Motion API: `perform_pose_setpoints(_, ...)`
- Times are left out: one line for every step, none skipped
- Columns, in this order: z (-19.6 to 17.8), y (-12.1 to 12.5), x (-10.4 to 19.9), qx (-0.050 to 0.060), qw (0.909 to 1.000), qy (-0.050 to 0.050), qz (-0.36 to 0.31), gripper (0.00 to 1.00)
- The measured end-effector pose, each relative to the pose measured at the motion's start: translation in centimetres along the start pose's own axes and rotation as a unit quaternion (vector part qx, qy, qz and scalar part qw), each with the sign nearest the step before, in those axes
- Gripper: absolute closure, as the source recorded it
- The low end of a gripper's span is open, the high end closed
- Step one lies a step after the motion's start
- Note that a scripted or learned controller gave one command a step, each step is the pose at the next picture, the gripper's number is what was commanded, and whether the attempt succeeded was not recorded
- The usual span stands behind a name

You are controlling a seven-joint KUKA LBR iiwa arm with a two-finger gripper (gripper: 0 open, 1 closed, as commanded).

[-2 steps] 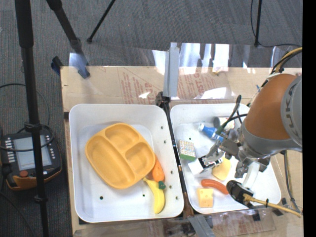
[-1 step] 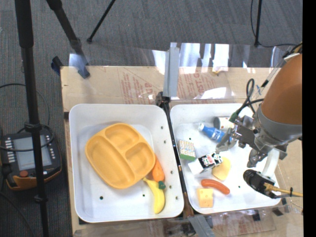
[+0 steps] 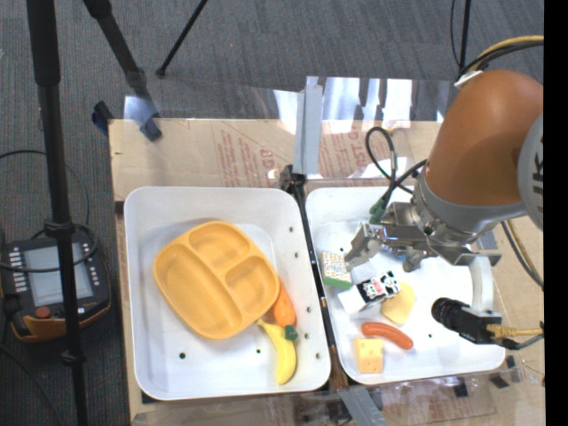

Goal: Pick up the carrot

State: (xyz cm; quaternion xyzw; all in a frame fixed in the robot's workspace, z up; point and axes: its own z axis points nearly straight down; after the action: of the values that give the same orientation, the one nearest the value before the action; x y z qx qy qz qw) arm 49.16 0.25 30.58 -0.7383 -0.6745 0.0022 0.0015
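Note:
The carrot [image 3: 284,308] is a short orange piece with a green tip. It lies in the left bin [image 3: 146,229], pressed against the lower right edge of the yellow divided plate [image 3: 215,278] and just above the banana [image 3: 283,354]. My gripper [image 3: 383,245] hangs over the upper middle of the right bin [image 3: 333,204], well to the right of the carrot and across the wall between the bins. The arm's orange band and grey wrist hide most of the gripper from above.
The right bin holds a green and white carton [image 3: 335,270], a cow-patterned box [image 3: 374,289], a pale yellow wedge [image 3: 400,307], a red sausage [image 3: 387,334] and a cheese cube [image 3: 369,355]. The raised divider [image 3: 312,264] separates the bins.

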Motion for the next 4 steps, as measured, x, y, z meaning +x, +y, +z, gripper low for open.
perform_pose_setpoints(13.5,-0.8,-8.8,0.001,0.9898,0.001,-0.142,0.0)
perform_pose_setpoints(12.7,-0.8,-8.8,0.002,0.99,0.002,-0.141,1.0)
perform_pose_setpoints(11.7,0.3,0.0,0.0,0.9872,0.001,-0.159,1.0)
perform_pose_setpoints(6.6,1.9,-3.5,0.0,0.9999,0.0,0.012,1.0)
